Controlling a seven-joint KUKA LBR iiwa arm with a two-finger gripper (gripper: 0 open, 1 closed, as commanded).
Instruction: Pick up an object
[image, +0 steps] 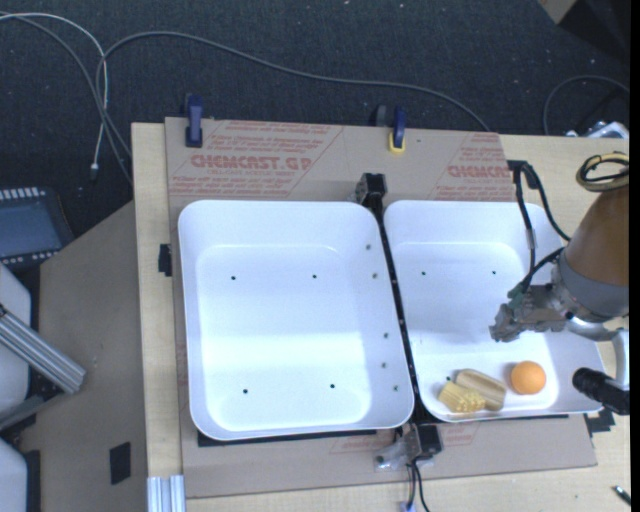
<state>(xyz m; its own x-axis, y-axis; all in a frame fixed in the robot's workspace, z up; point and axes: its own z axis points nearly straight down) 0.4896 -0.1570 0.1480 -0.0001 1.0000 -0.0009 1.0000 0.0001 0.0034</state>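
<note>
The gripper (512, 322) hangs low inside the right bin (450, 240), its dark fingers bunched at the end of the arm (600, 255); whether they stand apart or closed cannot be told from this angle, and nothing is seen between them. Just below and to the right of the gripper, an orange ball (528, 377) lies on the bin floor, near but apart from the fingertips. To the ball's left, two more pieces lie close together along the bin's front wall: a tan roll (482, 384) and, touching it on the lower left, a small yellow corn cob (459, 399). All three things rest on the bin floor, so the pick appears not yet made; the descent and the closing on one of them look to be what remains, with the ball the nearest candidate. Left of the right bin, its neighbour, the left bin (290, 225), sits edge to edge with it, a black strip running down the seam. Beyond both bins, a brown board (300, 150) carries red printing repeated across it that reads roughly "CHEMCAST GP", with smaller lines beneath too fine to make out. Two clamps (193, 118) grip the board's far edge, one blue, the other blue with a yellow tip. Black cable (525, 205) trails from the board down over the right bin toward the arm.
</note>
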